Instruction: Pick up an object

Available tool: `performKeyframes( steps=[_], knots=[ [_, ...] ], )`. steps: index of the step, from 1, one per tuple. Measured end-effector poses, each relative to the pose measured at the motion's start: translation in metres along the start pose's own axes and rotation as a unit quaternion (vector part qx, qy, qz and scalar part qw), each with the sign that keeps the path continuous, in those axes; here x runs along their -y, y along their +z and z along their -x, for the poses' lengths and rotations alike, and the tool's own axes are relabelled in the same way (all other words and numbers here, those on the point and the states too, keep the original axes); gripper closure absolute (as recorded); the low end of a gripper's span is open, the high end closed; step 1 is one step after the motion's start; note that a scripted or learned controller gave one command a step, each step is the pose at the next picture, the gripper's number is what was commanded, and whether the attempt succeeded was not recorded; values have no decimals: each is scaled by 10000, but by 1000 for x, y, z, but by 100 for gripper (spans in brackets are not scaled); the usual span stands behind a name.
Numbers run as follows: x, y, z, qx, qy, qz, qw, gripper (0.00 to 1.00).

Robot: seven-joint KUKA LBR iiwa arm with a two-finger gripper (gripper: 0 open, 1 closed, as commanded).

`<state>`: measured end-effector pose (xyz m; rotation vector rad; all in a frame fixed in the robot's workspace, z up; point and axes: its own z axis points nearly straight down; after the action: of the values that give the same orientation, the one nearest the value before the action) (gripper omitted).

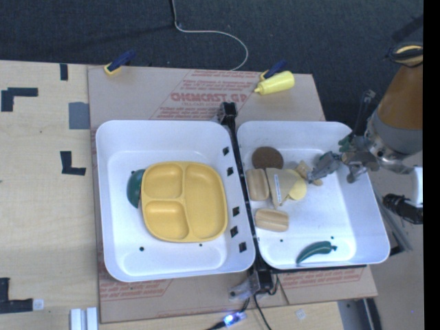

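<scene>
Clustered in the left half of the right bin (364, 205): a brown round piece (267, 158) at the top, a tan block (257, 184) below it hard against the divider, a pale block with a small label (278, 186) (writing too small to read) beside that, a yellow rounded piece (297, 188) touching its right side, and a small tan bit (303, 167) just above. Lower down, lying apart, another tan block (271, 220); near the bottom rim, a green pepper-shaped toy (315, 251). Open white floor on the bin's right half, between the cluster and the right rim.

Hovering at the cluster's upper right, just beside the small tan bit and the yellow piece: the hand (323, 168), grey, reaching in over the right rim; nothing seen between its prongs, and cannot tell whether spread or closed. Behind it, the arm (402, 108) with its orange band.

In the left bin (110, 184): a yellow divided plate (184, 201) filling the middle, covering part of a dark green object (135, 188) at its left edge; narrow margins of bare floor all round.

Under both bins, on the desk (34, 184), a cardboard sheet (199, 95) printed in red, reading roughly "CHEMGRAT", blurred. At its top edge, a yellow clamp (276, 82) and a smaller one (118, 62). Beyond, a white cable (206, 29).
</scene>
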<state>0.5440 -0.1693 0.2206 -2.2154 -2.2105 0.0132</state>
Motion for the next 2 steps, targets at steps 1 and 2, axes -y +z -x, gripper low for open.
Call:
performKeyframes(
  steps=[1,2],
  knots=[
    [-3,-7,0,12,-15,61,10000,0],
    [3,38,-1,10,-19,42,10000,0]
  ],
)
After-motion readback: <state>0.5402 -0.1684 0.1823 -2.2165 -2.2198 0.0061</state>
